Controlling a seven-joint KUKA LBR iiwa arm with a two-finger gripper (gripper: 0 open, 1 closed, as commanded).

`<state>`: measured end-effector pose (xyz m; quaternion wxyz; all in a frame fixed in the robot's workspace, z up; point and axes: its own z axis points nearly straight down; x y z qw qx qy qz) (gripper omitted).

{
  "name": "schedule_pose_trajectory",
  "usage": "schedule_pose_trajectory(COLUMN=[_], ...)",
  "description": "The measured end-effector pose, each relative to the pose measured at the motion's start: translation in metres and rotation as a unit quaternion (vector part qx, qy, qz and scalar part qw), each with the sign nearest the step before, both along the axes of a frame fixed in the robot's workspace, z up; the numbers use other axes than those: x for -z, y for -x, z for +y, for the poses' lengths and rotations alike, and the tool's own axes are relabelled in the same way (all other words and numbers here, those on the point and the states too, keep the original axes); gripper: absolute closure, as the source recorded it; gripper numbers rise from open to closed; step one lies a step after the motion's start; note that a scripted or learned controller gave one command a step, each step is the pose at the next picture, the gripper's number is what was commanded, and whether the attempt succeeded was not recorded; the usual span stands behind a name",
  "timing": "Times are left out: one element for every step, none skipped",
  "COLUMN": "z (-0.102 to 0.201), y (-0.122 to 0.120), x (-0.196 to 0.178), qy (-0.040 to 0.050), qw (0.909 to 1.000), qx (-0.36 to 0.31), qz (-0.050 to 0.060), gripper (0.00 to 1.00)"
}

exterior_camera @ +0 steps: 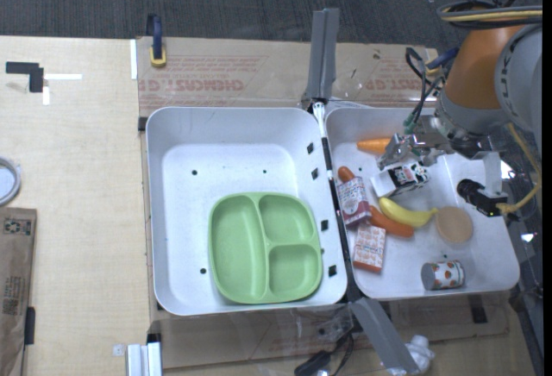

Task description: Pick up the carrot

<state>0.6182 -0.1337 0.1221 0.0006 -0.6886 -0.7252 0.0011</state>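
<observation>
The carrot point(373, 144) lies near the right bin's point(483, 284) back-left corner, its long axis running left to right, just left of the gripper point(405, 163), whose fingers I cannot tell open or closed.

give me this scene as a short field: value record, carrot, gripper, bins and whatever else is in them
carrot: right bin, far end, lying flat
gripper: over right bin, just right of the carrot, not on it
left bin: holds green divided plate
right bin: banana, two red packets, round tan item, small printed can
task state: carrot not yet picked up
</observation>
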Motion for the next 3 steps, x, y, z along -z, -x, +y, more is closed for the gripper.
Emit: schedule_pose_trajectory(z=[0.029,0.025,0.026], y=[-0.038,-0.040,-0.040], x=[0.027,0.016,0.016], qy=[0.0016,0.0062,0.0059], qw=[0.9887,0.9888,0.9887], qx=[-0.150,-0.149,-0.150], qz=[0.005,0.000,-0.001], gripper=[0.00,1.00,0.00])
